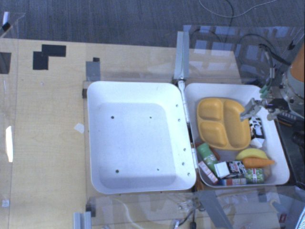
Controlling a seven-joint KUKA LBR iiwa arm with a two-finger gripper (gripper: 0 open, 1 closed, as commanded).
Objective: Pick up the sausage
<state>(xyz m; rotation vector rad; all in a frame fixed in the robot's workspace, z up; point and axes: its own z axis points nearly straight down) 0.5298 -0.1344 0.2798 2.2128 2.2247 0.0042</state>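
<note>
Near edge of the right bin (224, 90), lower right of frame: a clutter of small packs. A red-and-white box (208, 171) lies at the lower left corner, a white box (221, 169) just beside it, and a green-labelled packet (252, 176) sits along the front wall. A carrot (257, 162) lies across the packs with a banana (251, 153) touching it just behind. A green can (206, 151) lies tilted by the bin's left wall. The sausage (215, 153) is hard to make out; a reddish-brown sliver between the green can and the tray edge looks like it, mostly hidden.

Behind these, a yellow divided tray (223, 123) fills the bin's middle, with a black-and-white carton (257, 127) at its right edge. The gripper (259, 112) hangs over the tray's right side, well apart from the sausage. Its fingers (249, 110) look spread apart, nothing between them.

The left bin (133, 142) sits just beside the right one, at frame centre. Both rest on the wooden table (43, 128). Black tape marks (47, 55) lie at upper left. A cable (224, 6) loops on the dark floor at top.
</note>
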